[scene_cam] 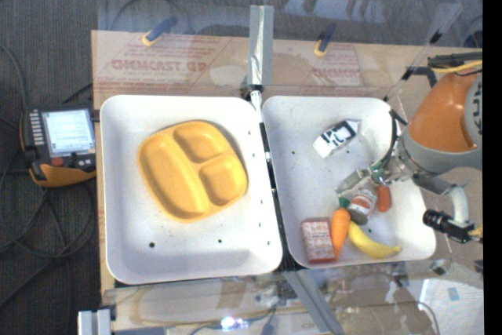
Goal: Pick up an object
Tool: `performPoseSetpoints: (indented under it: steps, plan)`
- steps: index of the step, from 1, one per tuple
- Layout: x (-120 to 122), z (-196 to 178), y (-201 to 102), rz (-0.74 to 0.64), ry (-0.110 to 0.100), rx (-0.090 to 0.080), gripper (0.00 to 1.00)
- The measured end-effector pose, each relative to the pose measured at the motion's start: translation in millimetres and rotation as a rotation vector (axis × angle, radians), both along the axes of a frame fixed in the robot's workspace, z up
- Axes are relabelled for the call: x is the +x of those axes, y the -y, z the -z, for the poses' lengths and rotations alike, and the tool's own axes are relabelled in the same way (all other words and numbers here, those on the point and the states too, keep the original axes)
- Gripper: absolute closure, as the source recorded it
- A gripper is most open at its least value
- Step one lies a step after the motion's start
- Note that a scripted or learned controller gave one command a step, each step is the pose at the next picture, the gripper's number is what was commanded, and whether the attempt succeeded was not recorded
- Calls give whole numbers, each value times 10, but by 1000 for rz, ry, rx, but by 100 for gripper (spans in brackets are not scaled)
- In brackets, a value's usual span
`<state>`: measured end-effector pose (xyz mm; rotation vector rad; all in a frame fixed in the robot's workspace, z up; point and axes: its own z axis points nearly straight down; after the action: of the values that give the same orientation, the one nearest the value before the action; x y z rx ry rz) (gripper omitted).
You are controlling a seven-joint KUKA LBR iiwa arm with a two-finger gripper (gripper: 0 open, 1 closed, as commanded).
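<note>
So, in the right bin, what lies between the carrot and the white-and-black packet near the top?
In the camera view, the gripper lies between the carrot and the white-and-black packet, with bare bin floor above it.

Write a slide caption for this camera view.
Pincer low in right bin near carrot and banana; yellow tray in left bin.

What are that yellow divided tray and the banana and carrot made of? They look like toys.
The yellow tray looks like moulded plastic: uniform colour, soft sheen, rounded compartments. The banana and carrot also seem plastic, smooth and evenly coloured like toy food, though real produce cannot be ruled out from this view.
</note>
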<state>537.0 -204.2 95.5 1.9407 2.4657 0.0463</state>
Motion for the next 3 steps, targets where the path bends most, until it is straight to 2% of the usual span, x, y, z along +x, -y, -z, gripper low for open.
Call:
performPoseSetpoints:
  steps: [1, 2, 3]
  plan:
    - [-14, -40, 53, 3, -4, -12, 100]
    - [82, -985, -713, 27, -26, -21, 100]
    - [81, -985, -713, 27, -26, -20, 0]
